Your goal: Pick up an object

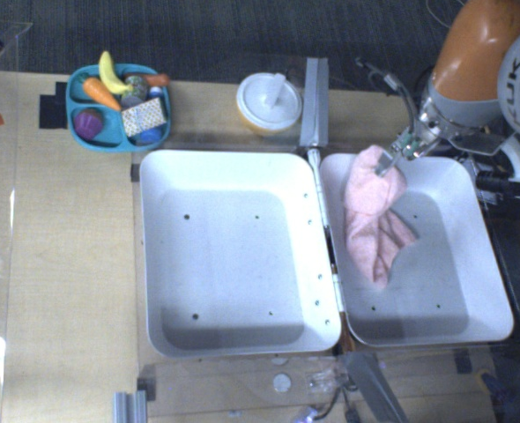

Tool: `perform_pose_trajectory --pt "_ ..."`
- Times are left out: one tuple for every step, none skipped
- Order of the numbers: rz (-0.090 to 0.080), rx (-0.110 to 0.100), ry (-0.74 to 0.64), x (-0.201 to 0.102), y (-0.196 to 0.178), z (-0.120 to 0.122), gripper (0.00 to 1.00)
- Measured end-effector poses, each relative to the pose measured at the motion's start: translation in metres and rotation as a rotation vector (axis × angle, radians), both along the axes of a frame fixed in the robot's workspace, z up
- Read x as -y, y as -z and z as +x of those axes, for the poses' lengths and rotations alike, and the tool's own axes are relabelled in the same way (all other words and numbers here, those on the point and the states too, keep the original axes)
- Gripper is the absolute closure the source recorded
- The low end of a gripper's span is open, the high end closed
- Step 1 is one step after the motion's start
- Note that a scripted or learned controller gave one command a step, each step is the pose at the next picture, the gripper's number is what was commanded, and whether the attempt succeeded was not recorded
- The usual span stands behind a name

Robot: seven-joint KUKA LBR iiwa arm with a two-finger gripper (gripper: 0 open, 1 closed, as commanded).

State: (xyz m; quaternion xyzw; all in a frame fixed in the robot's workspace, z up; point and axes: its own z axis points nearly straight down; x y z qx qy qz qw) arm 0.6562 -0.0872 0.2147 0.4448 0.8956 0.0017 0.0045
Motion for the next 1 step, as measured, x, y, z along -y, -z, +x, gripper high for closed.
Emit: perform_pose_trajectory --pt "0.000 -0.003 -0.134 -0.0359 0.0288 0.0065 1.00"
